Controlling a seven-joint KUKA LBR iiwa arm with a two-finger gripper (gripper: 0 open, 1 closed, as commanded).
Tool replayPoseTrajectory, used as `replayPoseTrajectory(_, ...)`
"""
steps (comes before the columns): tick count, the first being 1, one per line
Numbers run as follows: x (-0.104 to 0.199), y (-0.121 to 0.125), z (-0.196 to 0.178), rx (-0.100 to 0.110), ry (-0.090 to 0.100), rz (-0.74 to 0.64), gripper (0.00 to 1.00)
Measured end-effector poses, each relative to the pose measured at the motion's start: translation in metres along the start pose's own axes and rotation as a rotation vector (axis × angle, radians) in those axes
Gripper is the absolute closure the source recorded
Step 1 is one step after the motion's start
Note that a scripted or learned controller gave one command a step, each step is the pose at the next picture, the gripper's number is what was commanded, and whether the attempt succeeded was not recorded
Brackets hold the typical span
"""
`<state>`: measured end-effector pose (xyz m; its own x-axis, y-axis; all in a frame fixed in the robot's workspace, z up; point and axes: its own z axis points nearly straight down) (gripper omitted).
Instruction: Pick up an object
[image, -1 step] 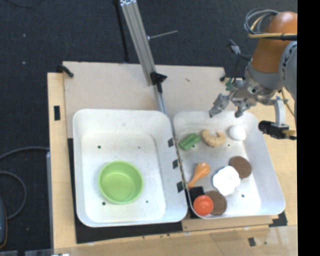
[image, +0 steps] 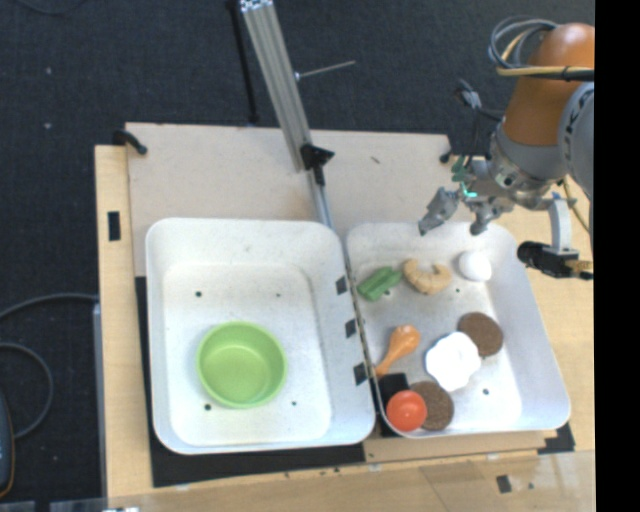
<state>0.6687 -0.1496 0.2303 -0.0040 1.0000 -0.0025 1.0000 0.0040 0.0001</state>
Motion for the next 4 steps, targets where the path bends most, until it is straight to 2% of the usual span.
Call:
replayPoseTrajectory(1,-0.005,0.000,0.063,0.005,0.000,0.004,0.00)
replayPoseTrajectory(2,0.000,-0.004,0.108,0.003,0.000,0.003,0.00)
replayPoseTrajectory(3,-0.001,-0.003,0.128,-0.002,-0.001,0.004,0.00)
replayPoseTrajectory(4,-0.002,-0.003,0.117,-0.005,-0.003,0.004,1.00)
